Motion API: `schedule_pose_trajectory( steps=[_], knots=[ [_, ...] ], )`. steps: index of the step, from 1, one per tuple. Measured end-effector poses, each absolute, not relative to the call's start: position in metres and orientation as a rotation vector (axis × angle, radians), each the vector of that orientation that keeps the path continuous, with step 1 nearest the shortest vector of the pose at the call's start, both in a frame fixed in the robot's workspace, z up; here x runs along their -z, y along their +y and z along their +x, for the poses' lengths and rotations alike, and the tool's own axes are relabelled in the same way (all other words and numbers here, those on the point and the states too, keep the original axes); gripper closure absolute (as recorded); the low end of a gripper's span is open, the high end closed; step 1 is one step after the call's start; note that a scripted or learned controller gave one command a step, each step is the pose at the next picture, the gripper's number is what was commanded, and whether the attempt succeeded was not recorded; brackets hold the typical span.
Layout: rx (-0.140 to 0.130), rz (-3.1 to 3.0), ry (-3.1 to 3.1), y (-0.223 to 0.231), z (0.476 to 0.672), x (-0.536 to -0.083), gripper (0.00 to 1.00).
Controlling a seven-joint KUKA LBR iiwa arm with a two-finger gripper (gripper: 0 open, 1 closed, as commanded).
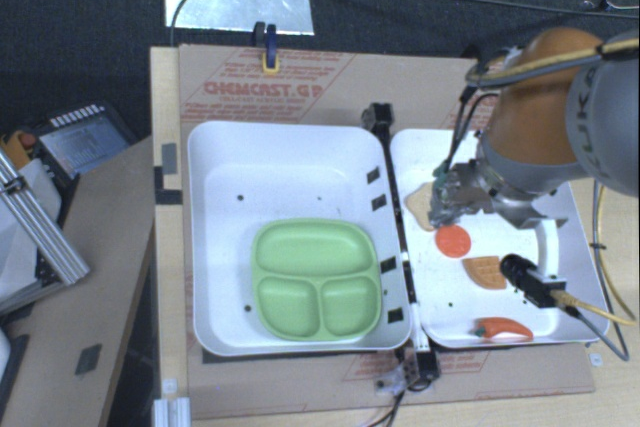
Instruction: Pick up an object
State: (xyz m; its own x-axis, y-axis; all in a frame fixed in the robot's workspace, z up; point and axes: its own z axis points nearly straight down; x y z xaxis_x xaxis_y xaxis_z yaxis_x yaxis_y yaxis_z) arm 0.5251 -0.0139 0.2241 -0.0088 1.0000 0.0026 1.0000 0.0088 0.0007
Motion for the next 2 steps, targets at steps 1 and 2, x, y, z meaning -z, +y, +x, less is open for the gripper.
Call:
schedule_pose_trajectory(
  steps=[1,2],
  knots=[
    [0.003,-2.210,-2.231,0.039,0.530,-0.214,1.00],
    [0.005,-2.208,-2.232,0.103,0.529,-0.218,1.00]
  ],
)
